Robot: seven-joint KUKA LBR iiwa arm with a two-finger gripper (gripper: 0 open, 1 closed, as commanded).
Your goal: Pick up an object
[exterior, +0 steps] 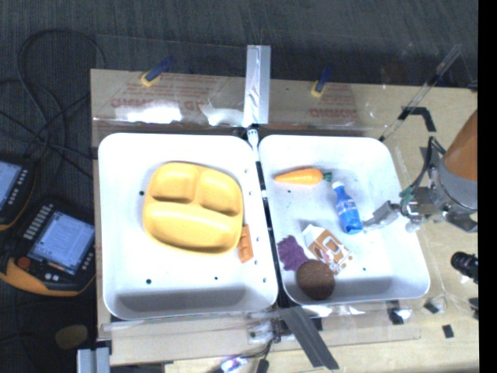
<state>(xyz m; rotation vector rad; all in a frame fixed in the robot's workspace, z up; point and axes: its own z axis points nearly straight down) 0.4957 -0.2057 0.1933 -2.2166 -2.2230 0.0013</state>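
Two white bins (116, 231) hold objects; whether the jaws (388, 212) are clenched, cannot tell.

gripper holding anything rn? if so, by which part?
Nothing visibly held. The gripper sits at the right bin's right rim, apart from the blue bottle, with no object between its fingers. Whether it is open or shut can't be told.

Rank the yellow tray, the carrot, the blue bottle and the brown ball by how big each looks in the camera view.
1. Yellow tray, by far the largest.
2. Carrot and blue bottle: similar length, too close to rank.
3. Brown ball: shorter but rounder, so its place against those two is unsure.
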